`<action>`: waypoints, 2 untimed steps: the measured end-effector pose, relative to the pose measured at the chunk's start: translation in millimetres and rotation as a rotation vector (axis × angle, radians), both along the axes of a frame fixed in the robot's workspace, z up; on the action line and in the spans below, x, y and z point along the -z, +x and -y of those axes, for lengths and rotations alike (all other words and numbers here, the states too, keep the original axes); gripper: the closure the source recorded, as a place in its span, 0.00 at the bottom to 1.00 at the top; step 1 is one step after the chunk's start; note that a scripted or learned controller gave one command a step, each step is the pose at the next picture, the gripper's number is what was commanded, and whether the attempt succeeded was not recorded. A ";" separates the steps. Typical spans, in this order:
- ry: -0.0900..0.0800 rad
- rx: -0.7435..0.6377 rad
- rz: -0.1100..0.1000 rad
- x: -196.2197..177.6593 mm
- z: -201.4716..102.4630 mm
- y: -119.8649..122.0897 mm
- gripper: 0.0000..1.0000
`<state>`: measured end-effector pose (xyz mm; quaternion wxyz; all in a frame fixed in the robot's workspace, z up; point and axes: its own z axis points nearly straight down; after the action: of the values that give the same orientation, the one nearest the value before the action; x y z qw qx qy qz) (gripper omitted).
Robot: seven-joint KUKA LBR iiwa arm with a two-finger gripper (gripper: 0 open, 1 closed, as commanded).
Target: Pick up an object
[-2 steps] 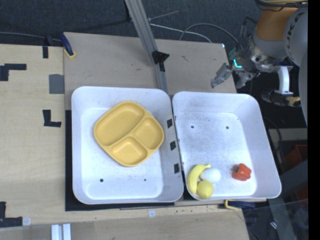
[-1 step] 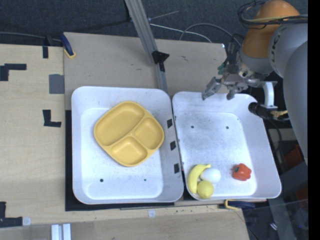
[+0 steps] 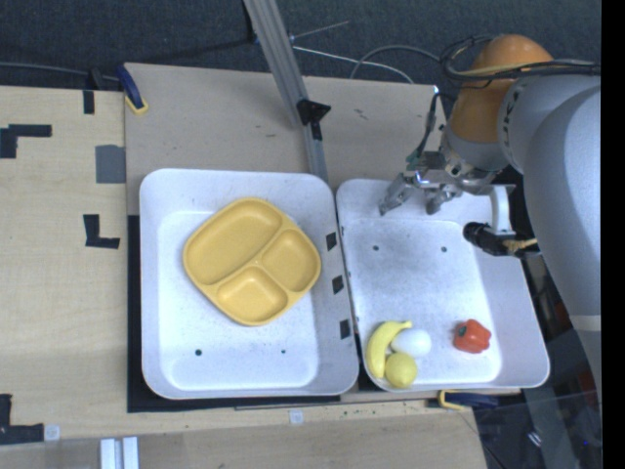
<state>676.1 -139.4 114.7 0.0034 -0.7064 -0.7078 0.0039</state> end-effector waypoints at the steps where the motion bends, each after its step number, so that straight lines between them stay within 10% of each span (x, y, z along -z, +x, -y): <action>1: -0.002 0.002 -0.007 25.2 1.5 -2.3 0.00; 2: -0.002 0.002 -0.008 15.6 1.3 -2.7 1.00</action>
<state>673.4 -140.7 99.1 0.0056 -0.7069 -0.7072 0.0074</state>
